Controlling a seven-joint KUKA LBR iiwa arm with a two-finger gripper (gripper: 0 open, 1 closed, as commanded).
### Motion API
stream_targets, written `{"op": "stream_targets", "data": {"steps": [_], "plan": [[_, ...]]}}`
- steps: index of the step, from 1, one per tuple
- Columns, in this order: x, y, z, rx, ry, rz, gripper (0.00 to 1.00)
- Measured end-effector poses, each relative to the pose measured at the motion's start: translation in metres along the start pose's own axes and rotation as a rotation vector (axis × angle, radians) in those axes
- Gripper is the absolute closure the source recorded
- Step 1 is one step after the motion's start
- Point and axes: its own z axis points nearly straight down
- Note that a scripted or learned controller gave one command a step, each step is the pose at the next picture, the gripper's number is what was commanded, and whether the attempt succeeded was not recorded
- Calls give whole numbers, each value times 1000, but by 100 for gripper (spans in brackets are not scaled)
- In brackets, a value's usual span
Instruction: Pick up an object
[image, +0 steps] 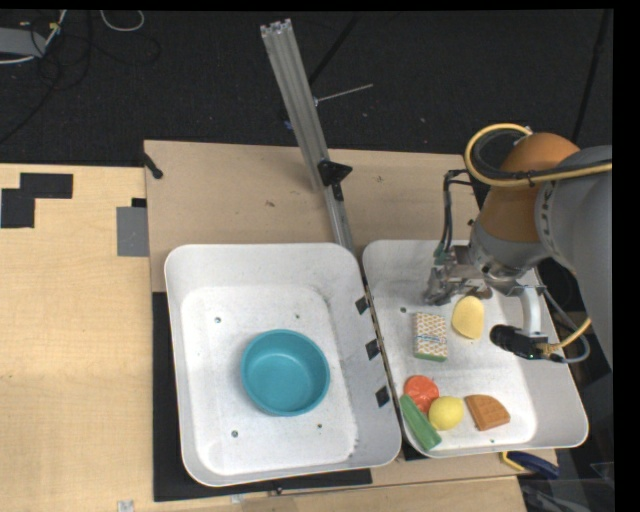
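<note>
A pale yellow, egg-shaped object (468, 317), perhaps a toy lemon, lies in the right bin (555, 425) near the middle of its far half, and the gripper (447, 285) stands just beside it on the far-left side. The metal fingers reach down toward the bin floor next to the yellow piece; whether they touch it, and how far apart the jaws stand, cannot be told from this slant, and nothing is seen between them.

Just left of the yellow piece lies a small patterned box (430, 335), close to the bin's left wall. Toward the near edge of the same bin sits a cluster: a red tomato (421, 389), a yellow round fruit (446, 412) touching it, a green cucumber-like piece (420, 423) lying slanted by the near-left corner, and a brown bread-like wedge (486, 411) just right of the yellow fruit.

The arm (575, 215) comes in over the bin's far-right corner, its orange band (528, 165) above the wrist, with cables looping around it.

The left bin (200, 280) holds a teal bowl (285, 372), upright, near its centre and well apart from the walls.

A metal rail (305, 115) runs slantwise from the far side down to the gap between the bins.
</note>
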Motion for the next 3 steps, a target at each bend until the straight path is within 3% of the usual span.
{"op": "stream_targets", "data": {"steps": [3], "plan": [[1, -3, -161, -4, 0, -1, 100]]}}
